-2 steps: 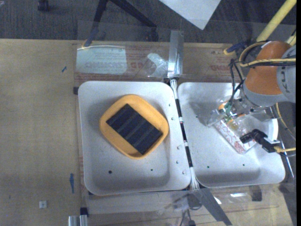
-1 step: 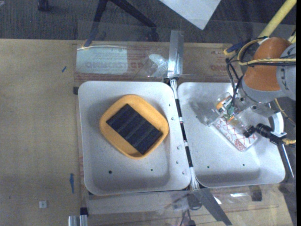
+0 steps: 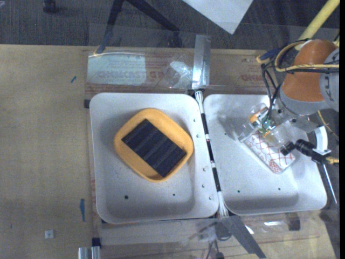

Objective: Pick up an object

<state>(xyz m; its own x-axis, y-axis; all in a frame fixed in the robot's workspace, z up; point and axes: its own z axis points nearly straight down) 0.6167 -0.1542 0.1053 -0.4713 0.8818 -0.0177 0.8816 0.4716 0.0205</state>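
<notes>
You are at the approach step. The gripper (image 3: pixel 268 124), finger state indiscernible, hovers over the clear packet (image 3: pixel 268 148) at right of frame. Next, descend and close on it.

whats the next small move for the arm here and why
Probably lower straight down a little onto the clear packet. The gripper sits over the packet's upper end in the right bin, and nothing shows between its fingers, so a short descent seems the likeliest way to a grasp.
</notes>
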